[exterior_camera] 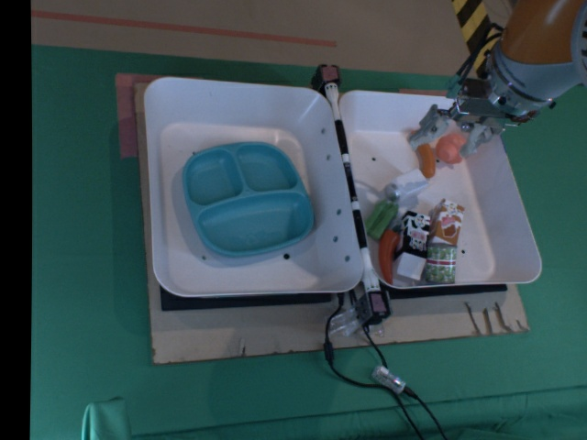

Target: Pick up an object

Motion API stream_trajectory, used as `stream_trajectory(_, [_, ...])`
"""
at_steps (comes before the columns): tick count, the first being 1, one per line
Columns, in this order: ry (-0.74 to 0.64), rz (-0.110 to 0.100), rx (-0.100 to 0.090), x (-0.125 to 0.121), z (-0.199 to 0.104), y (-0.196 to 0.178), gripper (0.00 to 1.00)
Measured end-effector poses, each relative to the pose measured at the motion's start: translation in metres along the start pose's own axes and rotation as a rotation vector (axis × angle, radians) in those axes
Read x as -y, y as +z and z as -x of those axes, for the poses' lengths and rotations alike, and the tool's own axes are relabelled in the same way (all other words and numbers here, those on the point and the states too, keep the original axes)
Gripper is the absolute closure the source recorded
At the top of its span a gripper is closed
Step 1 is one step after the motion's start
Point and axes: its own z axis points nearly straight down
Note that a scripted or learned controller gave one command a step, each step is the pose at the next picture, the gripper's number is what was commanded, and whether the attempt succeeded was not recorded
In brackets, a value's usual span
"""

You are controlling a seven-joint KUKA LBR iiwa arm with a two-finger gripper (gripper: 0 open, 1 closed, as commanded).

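Note:
My gripper hangs over the far part of the right bin, its fingers spread open. A small salmon-pink object lies between and just below the fingertips, and whether they touch it I cannot tell. An orange carrot-like piece lies right beside it, to the left. Nearer the bin's front sits a cluster: a green piece, a red-orange piece, a black-and-white box, a brown figure and a green patterned can.
The left bin holds a teal divided plate. A black-and-white divider bar runs between the bins. Cables trail off the front edge of the cardboard base. The right bin's far right floor is bare.

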Motion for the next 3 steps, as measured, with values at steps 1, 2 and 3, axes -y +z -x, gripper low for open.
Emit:
stream_trajectory(1, [0.000,0.002,0.002,-0.039,0.030,0.125,0.00])
stream_trajectory(2, [0.002,0.006,0.004,-0.041,0.031,0.115,1.00])
stream_trajectory(3, [-0.001,0.002,0.001,0.015,-0.024,-0.006,1.00])
